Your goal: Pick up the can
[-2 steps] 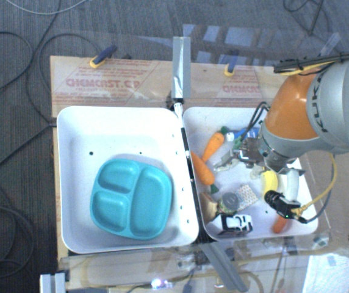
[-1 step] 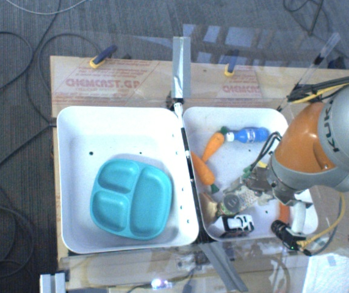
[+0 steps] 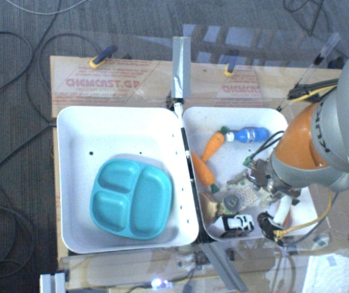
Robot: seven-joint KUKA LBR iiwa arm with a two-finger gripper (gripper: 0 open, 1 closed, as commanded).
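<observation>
Gripper (image 3: 243, 195) sits directly over can (image 3: 232, 200).

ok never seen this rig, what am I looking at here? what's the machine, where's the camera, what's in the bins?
One fixed camera looks down at a slant on two white bins. The grey arm with the orange band reaches in from the right; its claw is low over the right bin. That bin holds two carrots, a small bottle with a blue label, a can seen end-on, and a black-and-white item. The left bin holds a turquoise divided plate. Whether the claw grips anything is unclear.
</observation>
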